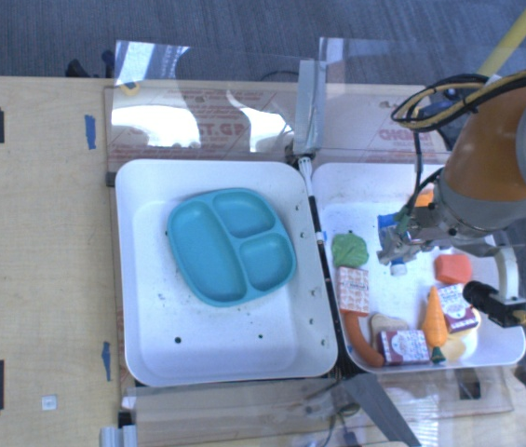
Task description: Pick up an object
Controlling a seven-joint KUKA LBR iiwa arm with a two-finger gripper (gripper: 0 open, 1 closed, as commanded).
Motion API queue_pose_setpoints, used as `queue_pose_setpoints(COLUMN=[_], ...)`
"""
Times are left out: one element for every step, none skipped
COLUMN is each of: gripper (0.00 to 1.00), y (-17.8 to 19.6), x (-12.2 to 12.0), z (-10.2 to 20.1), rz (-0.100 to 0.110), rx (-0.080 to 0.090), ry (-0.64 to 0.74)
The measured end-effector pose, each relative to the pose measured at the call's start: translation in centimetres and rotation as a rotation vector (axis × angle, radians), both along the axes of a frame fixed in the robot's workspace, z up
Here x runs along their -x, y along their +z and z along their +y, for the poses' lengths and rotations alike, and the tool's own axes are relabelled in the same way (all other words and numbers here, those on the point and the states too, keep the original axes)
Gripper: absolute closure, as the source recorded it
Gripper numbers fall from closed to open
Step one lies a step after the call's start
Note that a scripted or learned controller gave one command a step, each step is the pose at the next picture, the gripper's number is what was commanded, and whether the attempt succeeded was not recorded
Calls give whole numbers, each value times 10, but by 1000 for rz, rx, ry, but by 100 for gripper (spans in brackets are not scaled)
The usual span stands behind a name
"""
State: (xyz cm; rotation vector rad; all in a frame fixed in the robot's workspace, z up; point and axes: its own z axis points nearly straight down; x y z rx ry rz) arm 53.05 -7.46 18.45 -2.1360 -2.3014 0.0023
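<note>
Gripper sits low over the right bin, near the middle of its floor, with the grey arm and its orange band reaching in from the right side of the view. Whether anything is caught at its tip cannot be told from this slant; the metal end is small and dark against the white.

Objects lie in a loose arc around it. Green leafy piece is just beside the tip, toward the divider between bins. Red-and-white patterned packet lies just nearer the camera than the green piece, long axis running roughly top to bottom of the view. Orange-red block sits on the far side of the tip, under the arm. Carrot, brown box and a red sausage-like piece crowd the bin's near edge. A small blue item shows just beyond the tip.

Left bin holds a blue divided plate, well apart from the arm.

Judgement: the green piece is the closest candidate, lying just to the tip's divider side; a short shift that way would centre it.
</note>
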Motion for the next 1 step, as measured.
queue_pose_setpoints(gripper=[100], y=[19], x=[-63], z=[38], rz=[-3], rx=[0], ry=[-101])
